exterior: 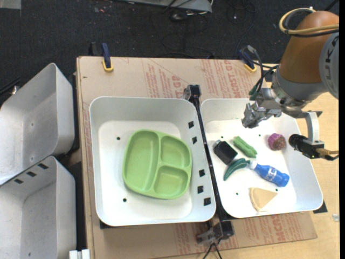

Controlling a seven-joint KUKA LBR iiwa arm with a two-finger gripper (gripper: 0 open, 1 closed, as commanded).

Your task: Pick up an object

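Observation:
The right bin [308, 198] holds several small objects: a black block [225, 151], a light green piece [245, 146], a dark green curved piece [234, 169], a blue bottle with a white cap [270, 174], a purple ball [277, 141] and a tan wedge [262, 198]. My gripper [251, 117] hangs over the far part of the right bin, up and to the right of the black block and left of the purple ball. It is apart from all of them, and I see nothing in it.
The left bin [102, 198] holds a green divided plate [158, 164]. A black divider [204, 155] runs between the bins. Two spare white bins [32, 144] stand off the bench at the left. Clamps [107, 63] grip the bench's far edge.

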